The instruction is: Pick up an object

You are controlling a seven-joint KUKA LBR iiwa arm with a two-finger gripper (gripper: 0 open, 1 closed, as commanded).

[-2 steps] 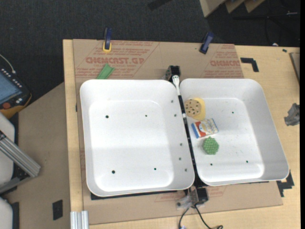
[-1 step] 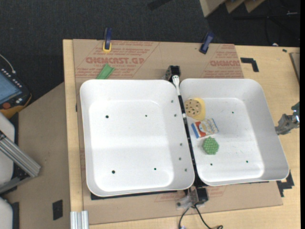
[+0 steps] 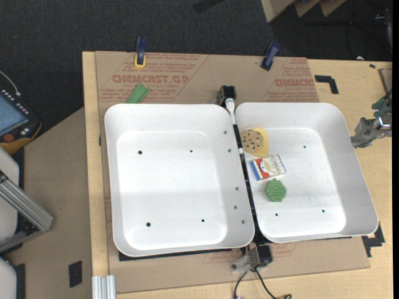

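Note:
Three small objects lie in the right bin (image 3: 330, 167), near its left wall. A round tan cookie-like disc with dark dots (image 3: 252, 141) rests against a yellow piece. Just below it is a small red, white and blue packet (image 3: 267, 167). A bumpy green ball (image 3: 276, 190) sits under the packet. My gripper (image 3: 369, 129) shows as a grey metal part at the far right, over the right bin's outer rim and well apart from all three objects. Nothing is seen held in it.
The left bin (image 3: 171, 179) sits beside the right one, their walls touching along the middle. A green strip (image 3: 137, 94) lies on the cardboard behind the left bin. Blue clamps (image 3: 141, 50) hold the board's back edge.

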